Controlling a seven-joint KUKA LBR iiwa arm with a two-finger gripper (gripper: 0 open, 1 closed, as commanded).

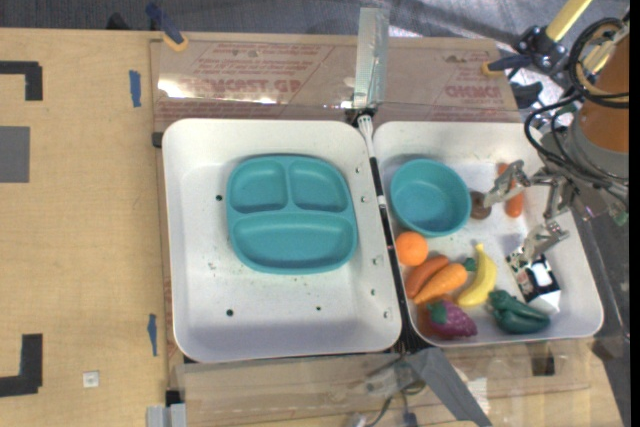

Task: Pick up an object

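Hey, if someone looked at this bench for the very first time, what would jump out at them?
The teal divided plate lying alone in the left bin catches the eye first. Next, the right bin holds a teal bowl above a bright cluster: orange, carrot, banana. The gripper hangs over that bin's right side.

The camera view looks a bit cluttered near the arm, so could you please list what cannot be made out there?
- Claw: thin metal parts overlap over the right bin; open or shut is unclear.
- Small orange thing: partly covered by the claw, too small to identify.
- Black-and-white item: too small to identify.
- Arm: cut off by the frame's right side.
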